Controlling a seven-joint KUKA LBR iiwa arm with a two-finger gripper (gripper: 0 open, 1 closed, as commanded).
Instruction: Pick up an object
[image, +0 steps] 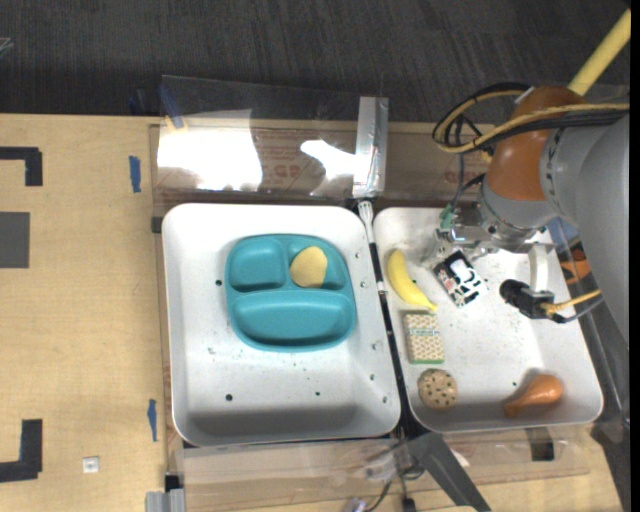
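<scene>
Two bins sit side by side on the counter (80, 300). The left bin (200, 380) holds a divided tray (290, 320) near its middle, and a round food piece (309, 267) lies in the tray's rear right compartment. In the right bin (560, 340), a banana (406, 280) lies along the left wall, a small card (424, 338) just in front of it, and a cookie (436, 388) in front of the card. A pear-like piece (536, 393) lies at the front right. A small box (458, 278) sits right of the banana, beneath the pincer (462, 240), toward the rear
</scene>
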